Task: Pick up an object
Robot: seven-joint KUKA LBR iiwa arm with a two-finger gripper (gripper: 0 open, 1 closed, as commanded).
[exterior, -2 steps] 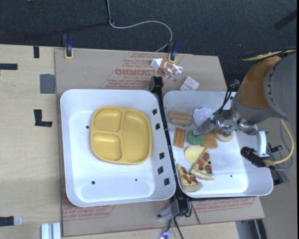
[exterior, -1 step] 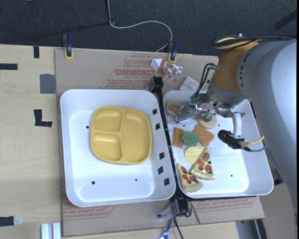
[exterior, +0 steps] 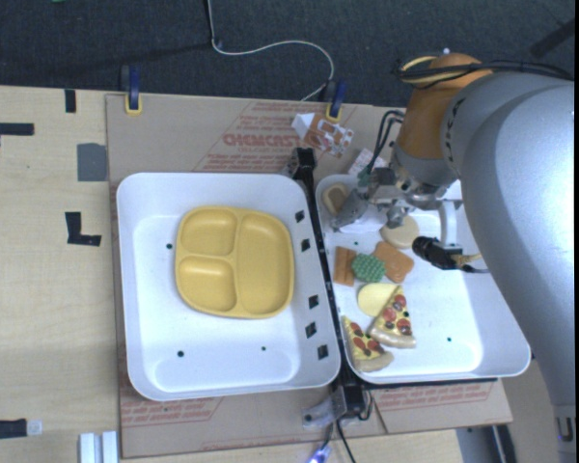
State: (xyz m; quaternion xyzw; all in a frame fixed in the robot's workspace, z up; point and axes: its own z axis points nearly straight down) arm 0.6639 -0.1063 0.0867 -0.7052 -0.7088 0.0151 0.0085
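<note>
Over the right bin [exterior: 482,350], the arm [exterior: 521,162] reaches in and its gripper [exterior: 362,201] hangs low at the far left corner, just above a small round cup-like piece [exterior: 336,199]. Whether the fingers are parted or closed cannot be told (the wrist hides them). Toy food lies clustered along the bin's left side: a pizza slice [exterior: 395,322], a green ridged piece [exterior: 370,267], an orange cracker [exterior: 394,259] and a pale yellow wedge [exterior: 374,298]. These look like light, stiff plastic, probably slippery; the flat ones would be best pinched across their thin edges. A yellow divided plate [exterior: 235,260] rests in the left bin [exterior: 154,355]. Both bins sit on the bench [exterior: 39,287].
</note>
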